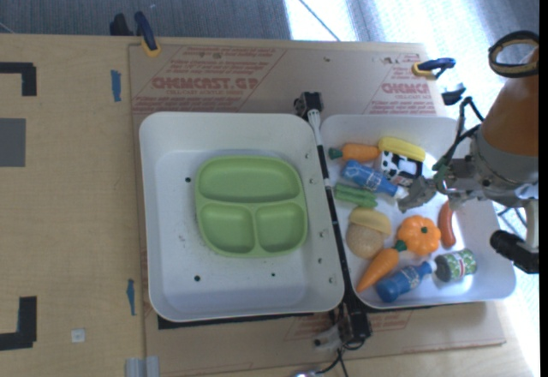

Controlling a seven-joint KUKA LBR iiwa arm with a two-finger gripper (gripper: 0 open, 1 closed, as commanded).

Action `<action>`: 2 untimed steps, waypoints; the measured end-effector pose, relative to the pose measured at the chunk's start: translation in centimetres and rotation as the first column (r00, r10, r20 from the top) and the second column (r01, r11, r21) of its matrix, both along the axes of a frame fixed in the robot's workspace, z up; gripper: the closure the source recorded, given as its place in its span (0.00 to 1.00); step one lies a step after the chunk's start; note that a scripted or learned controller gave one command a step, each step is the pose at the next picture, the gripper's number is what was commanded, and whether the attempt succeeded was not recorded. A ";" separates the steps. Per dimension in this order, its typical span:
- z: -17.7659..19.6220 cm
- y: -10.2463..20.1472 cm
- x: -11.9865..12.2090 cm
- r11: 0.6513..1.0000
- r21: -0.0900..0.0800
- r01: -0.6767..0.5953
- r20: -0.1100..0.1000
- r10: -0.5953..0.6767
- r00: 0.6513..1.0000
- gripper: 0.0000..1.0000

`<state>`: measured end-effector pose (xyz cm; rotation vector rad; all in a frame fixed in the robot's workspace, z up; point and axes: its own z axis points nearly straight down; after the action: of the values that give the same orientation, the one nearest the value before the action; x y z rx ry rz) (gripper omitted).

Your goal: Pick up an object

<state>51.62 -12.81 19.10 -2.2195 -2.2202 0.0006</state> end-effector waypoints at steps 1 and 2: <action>-8.9 -5.1 2.4 1.000 -0.004 -0.002 0.013 0.002 1.000 0.00; -9.6 -7.3 0.9 1.000 0.001 -0.010 0.029 0.010 1.000 0.00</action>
<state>52.52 -20.14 9.54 -2.2224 -2.2450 -0.0339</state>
